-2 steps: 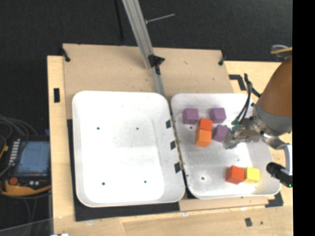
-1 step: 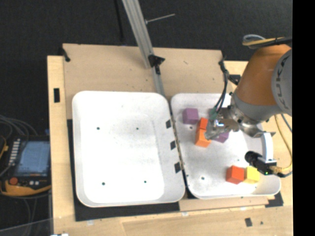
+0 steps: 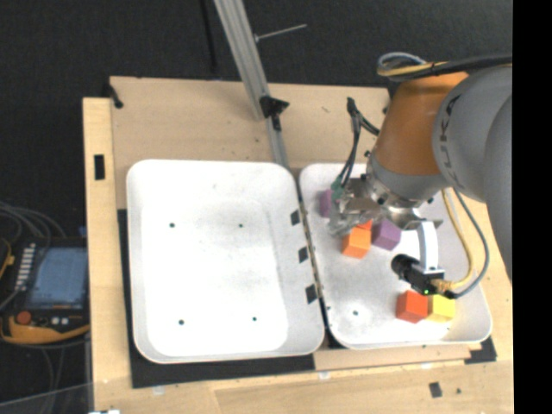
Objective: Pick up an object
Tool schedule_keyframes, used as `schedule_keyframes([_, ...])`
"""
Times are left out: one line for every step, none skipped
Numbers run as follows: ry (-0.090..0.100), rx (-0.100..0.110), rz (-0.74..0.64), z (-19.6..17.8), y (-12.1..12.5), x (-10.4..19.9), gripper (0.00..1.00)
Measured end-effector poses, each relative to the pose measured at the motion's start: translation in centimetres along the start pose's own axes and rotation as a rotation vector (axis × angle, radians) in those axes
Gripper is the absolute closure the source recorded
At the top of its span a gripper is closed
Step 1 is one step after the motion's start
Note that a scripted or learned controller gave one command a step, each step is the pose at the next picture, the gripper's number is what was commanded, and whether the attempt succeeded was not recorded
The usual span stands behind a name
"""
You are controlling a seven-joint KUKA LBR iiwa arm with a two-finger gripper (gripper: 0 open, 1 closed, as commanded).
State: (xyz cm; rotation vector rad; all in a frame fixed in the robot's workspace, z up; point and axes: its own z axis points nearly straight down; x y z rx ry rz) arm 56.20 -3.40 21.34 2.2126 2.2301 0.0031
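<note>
My gripper point(image 3: 349, 212) hangs low over the upper left part of the right bin point(image 3: 371, 330), under the orange band of the arm. Just below it lies an orange block point(image 3: 355, 242), close to the gripper's tip; whether they touch I cannot tell. A purple block point(image 3: 325, 202) peeks out on the gripper's left side, and a second purple block point(image 3: 386, 235) lies to its lower right. Nearer the bin's front right corner sit a red-orange block point(image 3: 412, 306) and a yellow block point(image 3: 443, 308), side by side.
The left bin point(image 3: 207, 257) lies beside the right one, with a ridge and black clips between them. A metal pole point(image 3: 246, 50) slants in from the top toward the bins' far edge. Cables and a black fitting point(image 3: 414, 270) hang from the wrist over the right bin.
</note>
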Motion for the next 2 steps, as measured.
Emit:
schedule_keyframes([0.000,-0.002,0.000,-1.6,2.1,5.0,1.00])
schedule_keyframes([-0.001,-0.001,0.001,-1.1,4.2,9.0,1.00])
